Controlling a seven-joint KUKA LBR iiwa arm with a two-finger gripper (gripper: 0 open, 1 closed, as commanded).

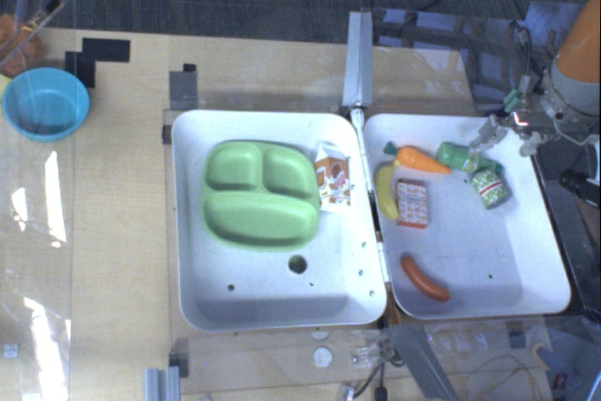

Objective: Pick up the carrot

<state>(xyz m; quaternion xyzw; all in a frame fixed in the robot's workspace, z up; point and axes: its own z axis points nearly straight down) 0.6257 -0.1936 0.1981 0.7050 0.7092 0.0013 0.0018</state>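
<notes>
One carrot lies left of the end effector (grip state unclear), apart.

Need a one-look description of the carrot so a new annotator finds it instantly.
Look in the right-hand white bin, near its far rim. The carrot lies there, just beyond the yellow banana and the small red-and-white packet. It is the only orange cone with a green leafy tip.

Carrot: orange, green top, lying flat in my right bin, upper-left area. Tip points right toward a green packet, top end left, just above the banana.
</notes>
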